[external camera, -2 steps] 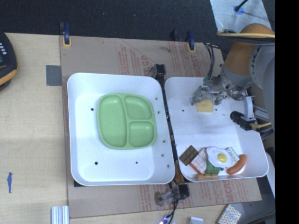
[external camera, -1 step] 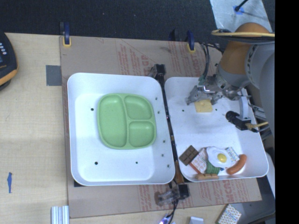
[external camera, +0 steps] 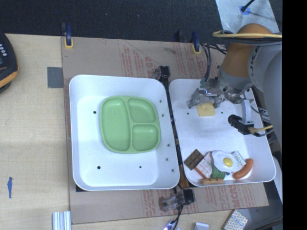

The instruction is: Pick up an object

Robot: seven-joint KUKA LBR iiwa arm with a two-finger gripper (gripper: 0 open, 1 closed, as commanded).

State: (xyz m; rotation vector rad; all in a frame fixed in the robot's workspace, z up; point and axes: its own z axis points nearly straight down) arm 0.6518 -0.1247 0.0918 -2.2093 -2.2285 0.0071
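Single fixed camera, mounted above the bench and looking down at a slant. Both white bins lie in frame: the left bin near centre, the right bin toward the right edge. The arm enters from the right. The far bench edge and dark floor cross the top.

Bare floor is lying open left of the fried egg in the right bin; a chocolate bar is crowding its near corner.
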